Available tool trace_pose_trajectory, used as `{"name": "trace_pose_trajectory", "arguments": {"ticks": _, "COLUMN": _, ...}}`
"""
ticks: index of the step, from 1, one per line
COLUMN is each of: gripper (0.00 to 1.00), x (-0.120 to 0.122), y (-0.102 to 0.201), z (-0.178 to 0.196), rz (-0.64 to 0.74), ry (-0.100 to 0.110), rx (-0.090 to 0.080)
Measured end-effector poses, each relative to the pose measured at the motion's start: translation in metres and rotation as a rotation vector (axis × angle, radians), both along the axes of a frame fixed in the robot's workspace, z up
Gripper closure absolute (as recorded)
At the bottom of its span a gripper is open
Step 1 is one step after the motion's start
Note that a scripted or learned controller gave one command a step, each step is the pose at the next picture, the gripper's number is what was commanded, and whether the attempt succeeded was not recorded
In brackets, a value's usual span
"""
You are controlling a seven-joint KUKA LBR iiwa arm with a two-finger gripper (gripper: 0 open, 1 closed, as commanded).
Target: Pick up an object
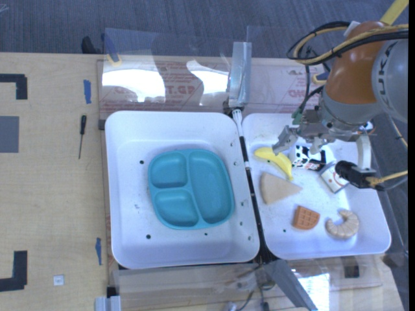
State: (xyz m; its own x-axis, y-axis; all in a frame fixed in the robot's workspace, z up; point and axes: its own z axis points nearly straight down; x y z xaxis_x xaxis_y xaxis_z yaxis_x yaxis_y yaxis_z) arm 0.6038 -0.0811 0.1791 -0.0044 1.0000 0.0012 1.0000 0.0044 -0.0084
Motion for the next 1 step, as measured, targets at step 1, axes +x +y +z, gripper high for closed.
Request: {"name": "trace_pose_trajectory", "arguments": {"ticks": 1, "gripper": 0.0, "x": -0.0027, "y": -0.02, "z": -0.065, "rz": -0.002, "ry": -0.038, "rx": -0.007}}
